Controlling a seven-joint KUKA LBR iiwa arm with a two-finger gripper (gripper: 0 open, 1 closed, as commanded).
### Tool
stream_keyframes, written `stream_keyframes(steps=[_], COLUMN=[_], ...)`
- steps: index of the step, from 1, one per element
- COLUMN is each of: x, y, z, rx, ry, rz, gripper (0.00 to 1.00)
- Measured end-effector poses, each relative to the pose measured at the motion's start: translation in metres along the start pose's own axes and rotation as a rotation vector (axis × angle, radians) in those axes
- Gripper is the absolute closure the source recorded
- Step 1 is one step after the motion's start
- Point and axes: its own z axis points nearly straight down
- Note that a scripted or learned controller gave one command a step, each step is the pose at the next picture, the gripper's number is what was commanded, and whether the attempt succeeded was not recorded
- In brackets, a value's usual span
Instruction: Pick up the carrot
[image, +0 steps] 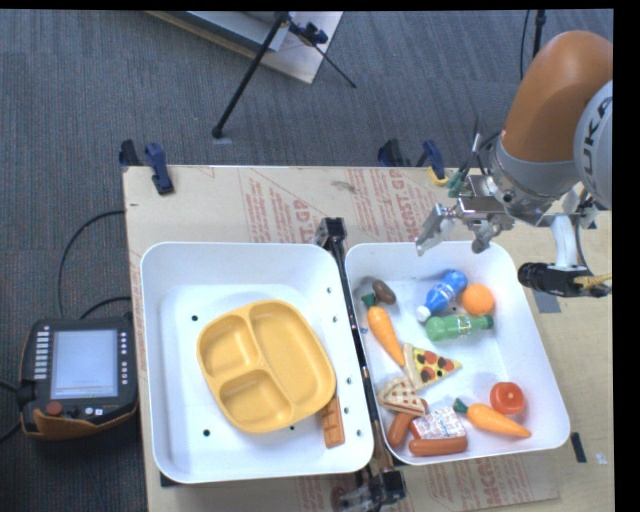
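The gripper (458, 233) hovers over the far edge of the right bin (545, 345), fingers spread apart with nothing between them. A carrot (385, 335) lies well below-left, by the bin's left wall; another carrot (493, 419) rests near the right corner.

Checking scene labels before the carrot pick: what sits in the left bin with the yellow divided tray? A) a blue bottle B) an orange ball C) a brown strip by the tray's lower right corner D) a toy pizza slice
C: the left bin holds the yellow divided tray and a brown strip by its lower right corner; the pizza slice, blue bottle and orange ball lie in the right bin.
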Motion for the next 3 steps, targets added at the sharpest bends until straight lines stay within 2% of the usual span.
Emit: stream_keyframes(steps=[1,2,3], x=[0.037,0.006,0.004], y=[-0.095,-0.064,-0.064], z=[0.081,0.177,0.169], rx=[0.004,0.002,0.003], ry=[0.002,0.002,0.004], rz=[0.037,-0.452,-0.445], gripper=[0.00,0.00,1.00])
